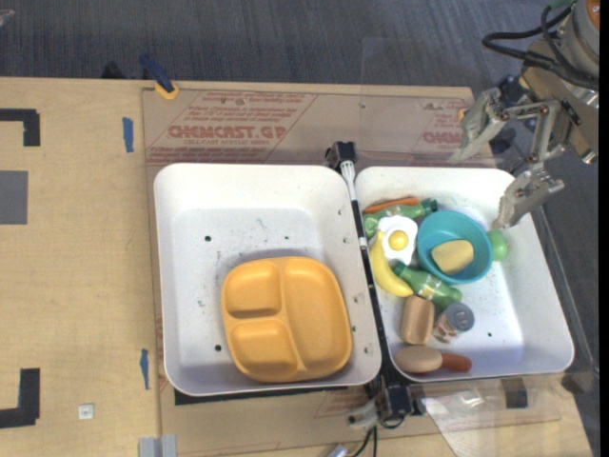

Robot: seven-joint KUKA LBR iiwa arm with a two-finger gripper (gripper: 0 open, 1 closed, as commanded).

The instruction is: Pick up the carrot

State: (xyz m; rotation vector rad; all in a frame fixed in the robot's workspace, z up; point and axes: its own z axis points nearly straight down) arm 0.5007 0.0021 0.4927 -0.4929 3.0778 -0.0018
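Bench front: flat tan board [76, 284], matte, is seen marked with black corner brackets and short blue tape strips.

Left bin [190, 217]: shallow white plastic with rounded corners is seen, its floor speckled with dark flecks; a yellow-orange divided plate [284, 318] with three compartments, smooth and rounded-square, is laid at its near side.

Right bin [542, 331]: the same white plastic shape is seen, set just beside the left one, with a black clamp strip [357, 222] between the two rims.

Near items: a brown rounded lump [419, 359] and a small red piece [455, 361] are found at the near wall; a tan cylinder [416, 319] and a small can with a grey lid [455, 320] are stood just behind.

Middle items: a curved yellow banana [384, 268], a green elongated vegetable [423, 285], a glossy fried egg toy [397, 239] and a teal bowl [455, 246] holding a yellow lump [451, 254] are seen crowded together.

Carrot [392, 203]: a slim orange stick is spotted at the far left of the right bin, behind the egg; its long axis is laid nearly parallel to the far wall, with green leaves at the right end and the tip pointed left.

Gripper [506, 174]: metallic, open-framed linkage is seen over the bin's far right corner, well apart from the carrot; its fingers are spread and nothing is held between them.

Far bench: a cardboard sheet [285, 122] with red print is seen behind both bins.
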